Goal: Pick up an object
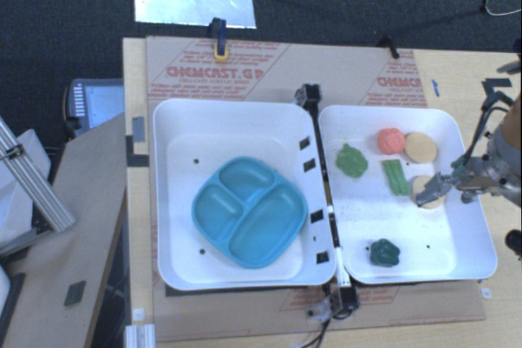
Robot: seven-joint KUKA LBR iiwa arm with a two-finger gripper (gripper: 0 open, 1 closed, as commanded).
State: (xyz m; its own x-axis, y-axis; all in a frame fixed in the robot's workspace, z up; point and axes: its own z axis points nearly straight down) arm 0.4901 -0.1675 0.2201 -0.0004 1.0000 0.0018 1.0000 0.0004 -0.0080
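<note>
The gripper [430, 193] sits low in the right bin [469, 257], over a pale disc [426, 190] just right of the green stick [395, 176]. I cannot tell how its jaws stand. Set off-centre, it may push the disc against the stick and close on nothing.

In the right bin [469, 253], toys crowd the far half: a light green piece [352, 161], a pink ball [391, 141], a tan disc [421, 147] and a green stick [396, 177]. Bare floor lies between them and the dark green lump [384, 253] near the front. A blue plate [249, 210] covers the middle of the left bin [175, 175].
</note>
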